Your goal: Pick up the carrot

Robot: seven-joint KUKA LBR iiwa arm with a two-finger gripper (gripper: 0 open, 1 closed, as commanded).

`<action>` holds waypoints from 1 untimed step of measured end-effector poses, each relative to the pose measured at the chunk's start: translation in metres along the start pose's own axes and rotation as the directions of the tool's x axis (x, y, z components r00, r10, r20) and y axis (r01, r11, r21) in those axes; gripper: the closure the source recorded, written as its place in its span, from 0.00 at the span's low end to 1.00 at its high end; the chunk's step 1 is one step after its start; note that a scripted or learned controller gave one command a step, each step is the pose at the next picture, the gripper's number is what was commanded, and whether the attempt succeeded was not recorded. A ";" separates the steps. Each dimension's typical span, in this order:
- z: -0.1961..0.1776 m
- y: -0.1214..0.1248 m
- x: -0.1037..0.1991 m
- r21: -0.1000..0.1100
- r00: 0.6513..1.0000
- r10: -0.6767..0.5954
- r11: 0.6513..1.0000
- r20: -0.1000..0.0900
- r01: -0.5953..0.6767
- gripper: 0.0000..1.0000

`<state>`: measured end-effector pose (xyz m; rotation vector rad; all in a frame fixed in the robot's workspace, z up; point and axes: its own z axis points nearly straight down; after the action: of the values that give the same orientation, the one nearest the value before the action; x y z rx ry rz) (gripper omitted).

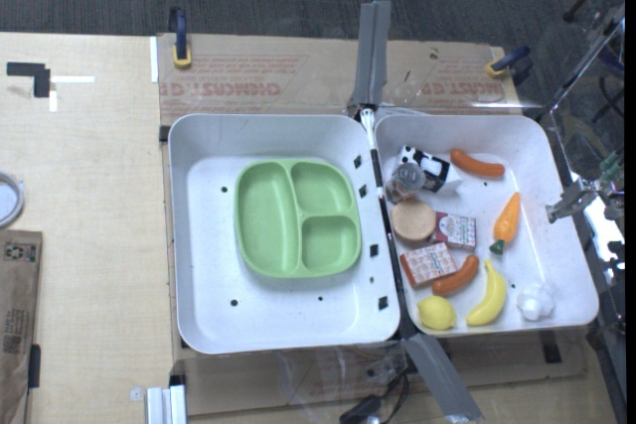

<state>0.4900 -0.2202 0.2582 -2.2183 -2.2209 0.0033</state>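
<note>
A robotics lab: white bins (189, 243) on a clamped cardboard sheet (268, 79), wooden bench (79, 154), toy food.

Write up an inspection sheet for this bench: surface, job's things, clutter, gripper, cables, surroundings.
Surface: wooden bench bearing two white bins, the left bin and the right bin, with cardboard behind them.
Job's things: carrot in the right bin, near its right wall, green end toward the camera, apart from the other toys.
Clutter: green tray in the left bin; in the right bin two sausages, banana, lemon, round bun, two small boxes, white ball.
Gripper: metal part at the right edge, state unclear.
Cables: nothing seen.
Surroundings: clamps on the cardboard, dark floor beyond.
</note>
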 end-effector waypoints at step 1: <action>0.155 0.023 0.005 0.004 0.997 -0.070 0.998 -0.011 0.070 0.00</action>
<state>0.5128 -0.2154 0.1028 -2.1310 -2.2893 -0.0041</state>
